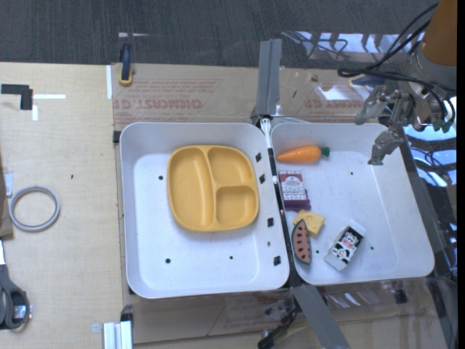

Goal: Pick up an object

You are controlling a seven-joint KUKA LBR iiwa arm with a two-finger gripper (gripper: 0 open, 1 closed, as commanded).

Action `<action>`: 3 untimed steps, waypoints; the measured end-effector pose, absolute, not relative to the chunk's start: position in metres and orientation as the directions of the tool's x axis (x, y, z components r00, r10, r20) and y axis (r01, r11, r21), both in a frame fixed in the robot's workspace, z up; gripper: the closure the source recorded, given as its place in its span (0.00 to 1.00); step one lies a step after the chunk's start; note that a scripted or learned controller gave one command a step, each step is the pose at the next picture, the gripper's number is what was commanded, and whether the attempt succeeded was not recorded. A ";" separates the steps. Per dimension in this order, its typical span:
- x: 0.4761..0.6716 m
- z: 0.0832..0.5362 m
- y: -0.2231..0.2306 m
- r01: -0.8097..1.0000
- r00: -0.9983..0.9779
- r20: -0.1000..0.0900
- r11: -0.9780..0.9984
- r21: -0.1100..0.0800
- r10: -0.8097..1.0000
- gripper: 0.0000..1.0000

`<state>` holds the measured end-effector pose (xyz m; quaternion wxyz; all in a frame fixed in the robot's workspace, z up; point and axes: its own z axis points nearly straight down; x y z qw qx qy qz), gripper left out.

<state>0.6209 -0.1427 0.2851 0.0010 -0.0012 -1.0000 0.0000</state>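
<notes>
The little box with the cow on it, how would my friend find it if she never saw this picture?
Look at the right-hand shallow white bin, the one without the yellow divided plate. Go to its near edge, right of the red watermelon slice toy and yellow cheese wedge toy. The small white carton with black cow patches lies there tilted, the only black-and-white thing among the colourful toys.

Red print on cardboard sheet (190,97) behind left bin: large letters, seen upside down and mirrored, not legible as word; smaller red lines beneath, too small to read
Similar red print on cardboard (330,102) behind right bin, also unreadable
Maroon packet (293,189) in right bin: pale label block, text too small to read
Small white carton (344,247) in right bin: black cow-patch pattern, no legible lettering
</notes>
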 end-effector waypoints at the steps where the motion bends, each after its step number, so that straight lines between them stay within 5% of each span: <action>1: 0.658 0.173 -0.097 0.236 -0.972 0.003 0.972 -0.001 0.236 0.00; 2: 0.646 0.152 -0.130 0.608 -0.794 0.002 0.794 -0.003 0.608 0.00; 3: 0.646 0.152 -0.129 0.608 -0.794 0.002 0.794 -0.002 0.608 0.00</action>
